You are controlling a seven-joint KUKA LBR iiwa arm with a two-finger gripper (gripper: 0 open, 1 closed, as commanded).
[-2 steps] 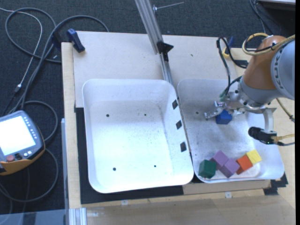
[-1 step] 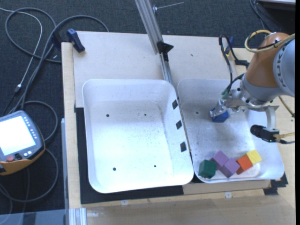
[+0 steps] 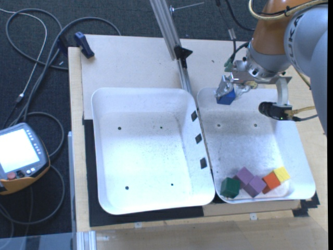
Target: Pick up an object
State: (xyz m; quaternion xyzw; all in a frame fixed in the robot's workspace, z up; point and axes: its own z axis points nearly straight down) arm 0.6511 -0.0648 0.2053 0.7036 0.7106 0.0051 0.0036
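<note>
My gripper [image 3: 227, 94] hangs over the far left corner of the right bin [image 3: 291, 139]. It is shut on a small blue block [image 3: 225, 99], which shows between and just below the fingers, lifted off the bin floor. Along the near edge of the same bin lie a green block [image 3: 230, 187], two purple blocks [image 3: 243, 177] [image 3: 256, 186], an orange block [image 3: 271, 180] and a yellow block [image 3: 281, 174], bunched close together.
The left bin [image 3: 104, 139] sits beside the right one, with black clips along their shared wall. A slanted metal rail [image 3: 166, 25] crosses the bench behind the bins. Off the bench on the left lie cables and a teach pendant [image 3: 18, 152].
</note>
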